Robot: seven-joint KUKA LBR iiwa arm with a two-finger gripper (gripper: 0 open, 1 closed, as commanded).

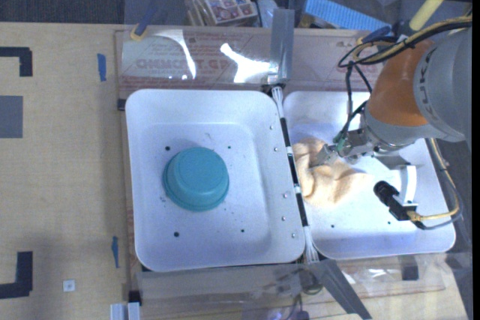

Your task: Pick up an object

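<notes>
The arm (420, 86) reaches in from the right over the right bin (431, 236), and its jaws sit low at the bin's left part, near the divider between the two bins. Whether the jaws are released or clenched cannot be told; the tip is small and partly lost against the pale cloth beneath it.

A cream-coloured, crumpled soft cloth (326, 180) lies in the right bin directly under and just below-left of the jaws. The tip of the gripper (334, 152) appears to touch the cloth's upper edge, but nothing of the cloth can be seen clearly between the jaws. Most of the cloth spreads away from the jaws toward the near side of the bin.

Well to the left of the jaws, across the divider, a teal upside-down bowl (196, 177) stands in the middle of the left bin (150, 116). To the right of and below the jaws, a black cylindrical part with a white bracket (394, 200) hangs off the wrist over the right bin's floor.

Beyond the jaws, at the far edge of the bench (60, 161), a shiny sheet (187, 60) carries reddish lettering, washed out by glare and not legible.
</notes>
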